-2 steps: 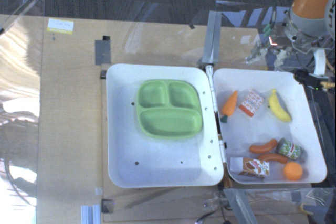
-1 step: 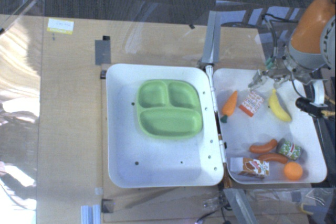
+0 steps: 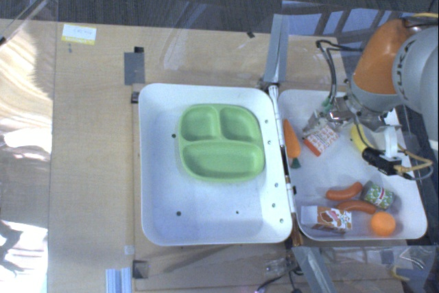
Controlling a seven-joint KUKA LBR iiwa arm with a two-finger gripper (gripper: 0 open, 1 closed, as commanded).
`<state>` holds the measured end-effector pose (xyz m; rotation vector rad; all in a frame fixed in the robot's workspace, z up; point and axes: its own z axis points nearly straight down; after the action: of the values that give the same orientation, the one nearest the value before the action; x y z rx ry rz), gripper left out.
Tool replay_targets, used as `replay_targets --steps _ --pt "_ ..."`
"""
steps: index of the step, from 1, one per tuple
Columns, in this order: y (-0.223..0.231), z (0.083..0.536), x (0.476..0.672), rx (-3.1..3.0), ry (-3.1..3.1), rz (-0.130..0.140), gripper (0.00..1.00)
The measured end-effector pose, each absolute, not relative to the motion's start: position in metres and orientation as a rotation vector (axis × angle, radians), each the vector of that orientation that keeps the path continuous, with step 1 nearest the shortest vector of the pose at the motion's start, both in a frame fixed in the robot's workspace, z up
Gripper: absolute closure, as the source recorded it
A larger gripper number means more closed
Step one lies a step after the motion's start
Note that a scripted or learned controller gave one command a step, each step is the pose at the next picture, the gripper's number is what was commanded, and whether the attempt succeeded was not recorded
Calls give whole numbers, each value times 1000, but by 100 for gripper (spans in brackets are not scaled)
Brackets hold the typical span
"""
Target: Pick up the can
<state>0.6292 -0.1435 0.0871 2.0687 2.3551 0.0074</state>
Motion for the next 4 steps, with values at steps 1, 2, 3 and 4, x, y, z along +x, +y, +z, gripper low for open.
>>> replay_targets --steps 1,2,3,4 --pt "-143 100 632 2062 2351 15 100" --pt "-143 100 632 2062 2351 15 0" --pt "-173 88 539 2199 2230 8 0" --pt "-140 87 599 2441 1966 10 0"
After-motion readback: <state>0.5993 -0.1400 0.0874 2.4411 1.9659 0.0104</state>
